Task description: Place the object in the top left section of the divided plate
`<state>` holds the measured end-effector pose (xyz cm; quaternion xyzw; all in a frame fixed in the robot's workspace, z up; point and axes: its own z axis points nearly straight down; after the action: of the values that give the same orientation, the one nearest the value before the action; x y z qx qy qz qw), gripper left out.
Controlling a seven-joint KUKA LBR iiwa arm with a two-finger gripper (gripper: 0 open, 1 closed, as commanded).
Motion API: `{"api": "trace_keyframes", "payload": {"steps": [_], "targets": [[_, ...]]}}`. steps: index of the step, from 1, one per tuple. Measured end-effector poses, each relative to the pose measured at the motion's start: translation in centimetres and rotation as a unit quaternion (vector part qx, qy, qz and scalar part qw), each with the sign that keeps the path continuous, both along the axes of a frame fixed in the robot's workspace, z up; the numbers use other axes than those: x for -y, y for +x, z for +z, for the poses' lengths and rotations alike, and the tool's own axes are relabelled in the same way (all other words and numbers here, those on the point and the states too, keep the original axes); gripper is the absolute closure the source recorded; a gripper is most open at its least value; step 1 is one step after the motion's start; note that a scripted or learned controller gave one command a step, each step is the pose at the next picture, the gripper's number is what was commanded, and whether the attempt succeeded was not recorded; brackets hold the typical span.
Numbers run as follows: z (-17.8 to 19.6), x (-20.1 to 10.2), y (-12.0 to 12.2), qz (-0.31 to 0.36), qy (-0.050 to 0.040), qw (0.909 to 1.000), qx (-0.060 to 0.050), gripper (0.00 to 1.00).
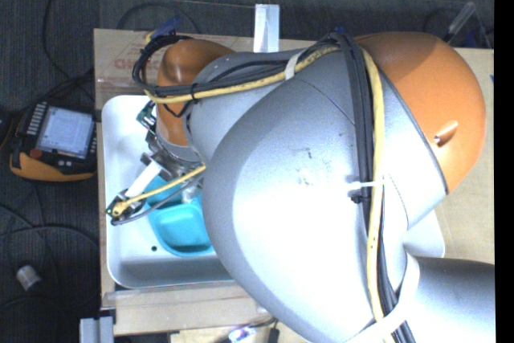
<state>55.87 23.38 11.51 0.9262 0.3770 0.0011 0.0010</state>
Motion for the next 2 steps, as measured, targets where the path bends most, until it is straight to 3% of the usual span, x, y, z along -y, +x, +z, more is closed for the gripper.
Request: {"api": "trace_keyframes", "payload": {"steps": [1, 2], "targets": [[-0.47, -0.02, -0.76, -0.044, 0.0083, 0.9988, 0.020, 0.00], [-0.67, 0.01, -0.83, -0.045, 0.0080, 0.9988, 0.020, 0.00]]}}
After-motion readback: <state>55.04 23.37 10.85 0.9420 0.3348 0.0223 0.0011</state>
